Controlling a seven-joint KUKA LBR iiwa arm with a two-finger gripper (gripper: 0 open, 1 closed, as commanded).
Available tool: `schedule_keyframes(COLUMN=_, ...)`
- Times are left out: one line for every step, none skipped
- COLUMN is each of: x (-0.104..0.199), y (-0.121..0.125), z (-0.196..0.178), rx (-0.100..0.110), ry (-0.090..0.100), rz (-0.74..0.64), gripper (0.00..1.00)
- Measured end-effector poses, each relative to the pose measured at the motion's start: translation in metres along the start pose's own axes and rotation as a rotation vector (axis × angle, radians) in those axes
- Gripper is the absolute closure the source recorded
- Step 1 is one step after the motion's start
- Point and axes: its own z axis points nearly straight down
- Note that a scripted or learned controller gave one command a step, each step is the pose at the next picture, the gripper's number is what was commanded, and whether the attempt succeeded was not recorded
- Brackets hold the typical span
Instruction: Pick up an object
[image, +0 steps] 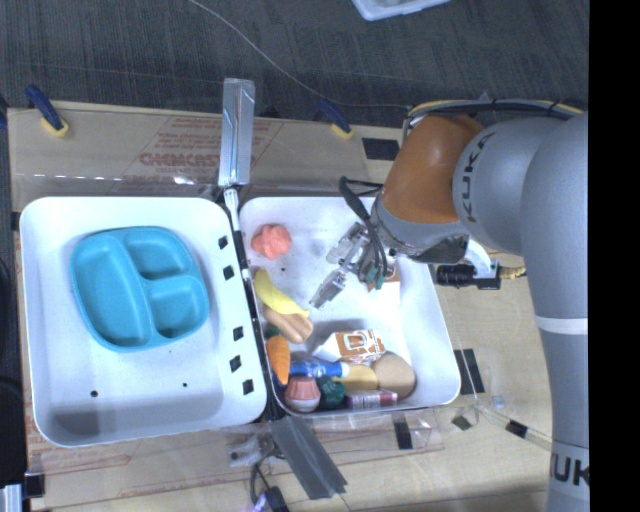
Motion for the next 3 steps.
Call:
schedule_keyframes(x=-0.004, y=0.035, z=-0.067, rx=-0.004, ry=-0.009, rz=0.194, gripper=0.00)
schedule_keyframes(x=0.008, y=0.032, z=0.025, rx=0.000, ry=-0.001, rz=0.494, gripper=0.00)
schedule_keyframes(x=-0.020, y=0.071, z=0.024, rx=-0.003, ry=-0.005, rz=0.610, gripper=0.00)
